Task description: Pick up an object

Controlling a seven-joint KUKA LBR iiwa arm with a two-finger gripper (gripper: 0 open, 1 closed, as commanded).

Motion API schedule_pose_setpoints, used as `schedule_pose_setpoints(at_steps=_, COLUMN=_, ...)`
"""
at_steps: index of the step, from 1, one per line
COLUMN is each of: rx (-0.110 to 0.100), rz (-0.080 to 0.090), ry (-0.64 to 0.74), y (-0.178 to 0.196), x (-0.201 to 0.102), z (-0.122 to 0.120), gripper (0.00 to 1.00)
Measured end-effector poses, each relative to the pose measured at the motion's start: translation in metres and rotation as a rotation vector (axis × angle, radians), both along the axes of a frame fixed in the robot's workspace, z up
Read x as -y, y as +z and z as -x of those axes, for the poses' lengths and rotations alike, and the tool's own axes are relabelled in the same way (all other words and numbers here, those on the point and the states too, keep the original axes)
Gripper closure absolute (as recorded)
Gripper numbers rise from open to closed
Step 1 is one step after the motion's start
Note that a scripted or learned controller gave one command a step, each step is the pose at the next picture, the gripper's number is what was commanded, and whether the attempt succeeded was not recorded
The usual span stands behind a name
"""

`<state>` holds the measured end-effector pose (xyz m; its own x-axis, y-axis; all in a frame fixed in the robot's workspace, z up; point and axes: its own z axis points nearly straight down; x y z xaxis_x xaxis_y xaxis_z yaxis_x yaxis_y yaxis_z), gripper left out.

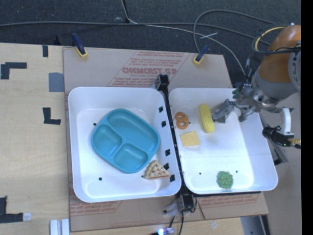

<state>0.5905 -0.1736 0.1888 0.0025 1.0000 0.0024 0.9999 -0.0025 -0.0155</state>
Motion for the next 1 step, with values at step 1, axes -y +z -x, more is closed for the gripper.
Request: schedule_pose_setpoints(at_steps=1, rx=0.014, rz=0.003, ry=0.004, y=0.0086, x=-0.0004, z=-0.0033, gripper=0.00)
